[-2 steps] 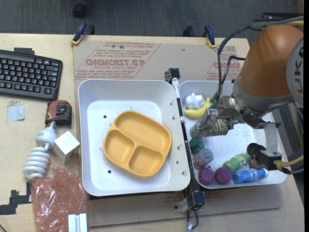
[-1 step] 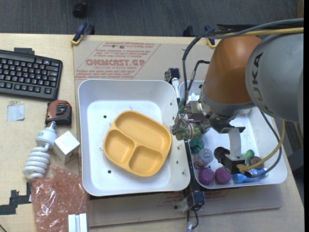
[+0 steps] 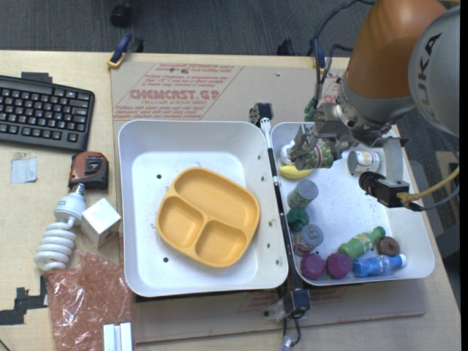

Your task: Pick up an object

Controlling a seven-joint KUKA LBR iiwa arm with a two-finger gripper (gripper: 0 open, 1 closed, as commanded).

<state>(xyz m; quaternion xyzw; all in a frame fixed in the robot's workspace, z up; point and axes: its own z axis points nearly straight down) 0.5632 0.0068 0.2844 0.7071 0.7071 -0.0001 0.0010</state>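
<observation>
Several small objects lie in the right bin [image 3: 409, 225], and any of them could be the one to pick. A banana [image 3: 295, 171] rests near the bin's back left corner, and just behind it is a small greenish item [image 3: 322, 154] that I cannot identify well. Toward the front from the banana, along the left wall, there are a grey-capped jar [image 3: 303, 194], a dark green piece [image 3: 297, 218] and a grey lid [image 3: 311, 236]. At the front wall I see two purple pieces [image 3: 325, 266], a green bottle [image 3: 360, 243] and a blue bottle [image 3: 377, 265], with a small brown ring [image 3: 388, 246] beside them. A white bottle [image 3: 364, 159] stands to the right of the banana.

One gripper [image 3: 307, 149] hangs low over the back left corner, just above the banana and touching or nearly touching the greenish item. Its metal parts are mixed with the objects in this view, so I cannot tell how wide it is set, and nothing is clearly seen held by it.

In my judgement the task is at the reaching stage: the arm [image 3: 395, 42] is placed over the objects, but no object looks lifted, so closing on one and raising it are left to do.

Left of the right bin, the left bin [image 3: 139, 167] holds a yellow tray [image 3: 208, 216]. Farther left on the table [image 3: 44, 174] are a keyboard [image 3: 44, 112], a bulb [image 3: 60, 229] and a white cube [image 3: 100, 221].
</observation>
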